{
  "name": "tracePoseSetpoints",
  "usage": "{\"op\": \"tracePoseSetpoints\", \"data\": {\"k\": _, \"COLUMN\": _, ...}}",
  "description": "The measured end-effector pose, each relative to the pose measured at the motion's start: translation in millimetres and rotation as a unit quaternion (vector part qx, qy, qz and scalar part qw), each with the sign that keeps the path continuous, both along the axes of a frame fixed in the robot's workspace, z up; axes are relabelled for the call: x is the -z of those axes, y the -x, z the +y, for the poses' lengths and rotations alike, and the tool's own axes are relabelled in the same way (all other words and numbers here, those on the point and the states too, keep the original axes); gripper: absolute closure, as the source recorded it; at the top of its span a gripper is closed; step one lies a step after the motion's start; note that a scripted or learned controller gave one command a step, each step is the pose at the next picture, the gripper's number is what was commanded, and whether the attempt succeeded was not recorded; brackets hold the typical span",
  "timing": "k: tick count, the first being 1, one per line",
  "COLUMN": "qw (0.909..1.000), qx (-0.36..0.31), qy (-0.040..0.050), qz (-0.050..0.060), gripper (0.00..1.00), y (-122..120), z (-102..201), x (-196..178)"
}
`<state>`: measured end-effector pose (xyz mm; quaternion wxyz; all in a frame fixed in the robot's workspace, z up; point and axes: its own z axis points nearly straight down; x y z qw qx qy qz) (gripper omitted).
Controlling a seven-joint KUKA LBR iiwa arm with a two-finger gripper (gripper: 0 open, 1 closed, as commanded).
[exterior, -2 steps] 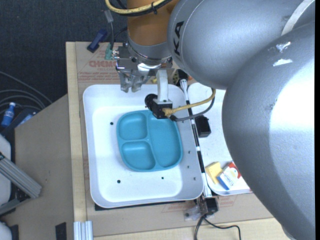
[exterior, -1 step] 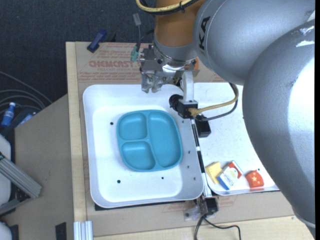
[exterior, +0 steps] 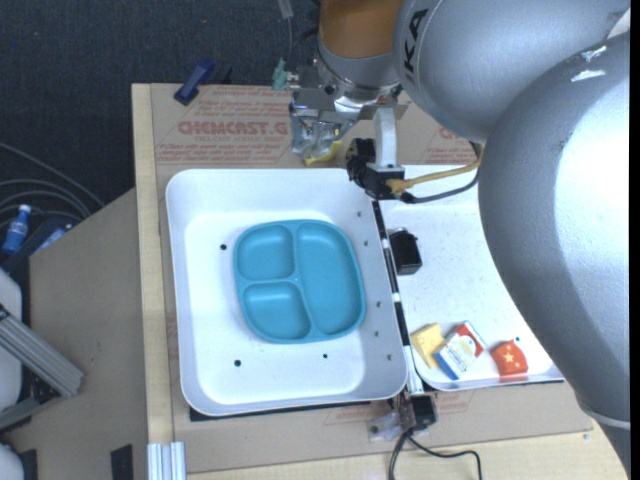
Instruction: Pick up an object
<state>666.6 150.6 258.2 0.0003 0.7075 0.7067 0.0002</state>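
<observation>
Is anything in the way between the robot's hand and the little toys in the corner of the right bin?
Yes. The hand is up past the top edge of the left bin. The yellow block, the small box and the red piece lie in the right bin's near corner, and the robot's own big grey arm hangs over that bin.

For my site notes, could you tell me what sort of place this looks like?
Probably a robotics lab bench: a grey arm reaches over two white bins, one holding a blue divided plate, with loose cables beside the bench.
</observation>
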Motion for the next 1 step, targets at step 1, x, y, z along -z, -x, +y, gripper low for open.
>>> {"op": "tracePoseSetpoints", "data": {"k": 1, "qw": 1.0000, "qx": -0.001, "qy": -0.0002, "qz": 0.002, "gripper": 1.00, "y": 58.3, "z": 40.3, "x": 26.6}}
